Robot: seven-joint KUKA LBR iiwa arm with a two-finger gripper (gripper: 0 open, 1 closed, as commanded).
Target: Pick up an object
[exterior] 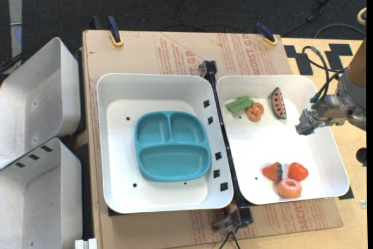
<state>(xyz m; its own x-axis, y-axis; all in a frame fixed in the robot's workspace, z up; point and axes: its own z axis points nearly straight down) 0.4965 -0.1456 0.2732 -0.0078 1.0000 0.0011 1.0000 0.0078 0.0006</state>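
The right bin (326, 143) holds several toy foods. A watermelon slice (278, 103), an orange pretzel (254, 112) and a green piece (238, 104) lie near its far edge. A strawberry (273, 171), a red pepper (298, 171) and a pink donut (289, 188) sit close together near its front edge. My gripper (305, 125) hangs over the right side of this bin, to the right of the watermelon slice and apart from every item. Nothing shows between its fingers.
The left bin (116, 90) carries a teal divided plate (172, 145). Two more white bins (35, 102) stand off the bench at the left. Clamps (116, 38) hold the board's far edge, and cables run across the dark floor behind.
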